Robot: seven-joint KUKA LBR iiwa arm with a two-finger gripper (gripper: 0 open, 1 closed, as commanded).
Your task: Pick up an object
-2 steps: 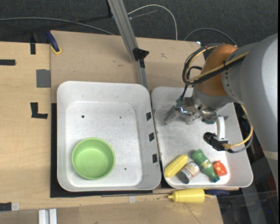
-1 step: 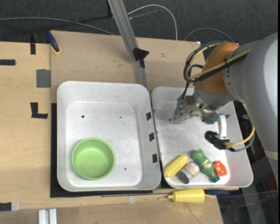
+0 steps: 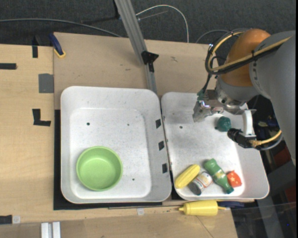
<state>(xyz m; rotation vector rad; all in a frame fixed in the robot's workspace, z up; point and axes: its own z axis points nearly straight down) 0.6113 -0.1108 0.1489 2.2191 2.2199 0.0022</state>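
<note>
The gripper [image 3: 202, 110] hangs over the far part of the right bin [image 3: 188, 143], close to that bin's back rim. Its metal fingers point down toward the bin floor, but whether they are apart or together cannot be told from this angle; nothing shows between them.

Just to the right of the gripper, near the arm's wrist, lies a small teal object [image 3: 222, 123] on the bin floor, apart from the gripper tips. Well nearer the camera than the gripper, along the front of the same bin, sits a cluster: a yellow corn-like piece [image 3: 187, 176], a small can [image 3: 202, 181] touching it, a green bottle [image 3: 218, 174] just beside the can, and a red and orange piece [image 3: 233, 178] against the bottle's right side.

Off to the gripper's left is the left bin [image 3: 109, 108], and a green bowl [image 3: 99, 168] stands in its near left corner, far from the gripper. A yellow bottle [image 3: 200, 208] lies on the worktop [image 3: 20, 133] outside the right bin's front rim.
</note>
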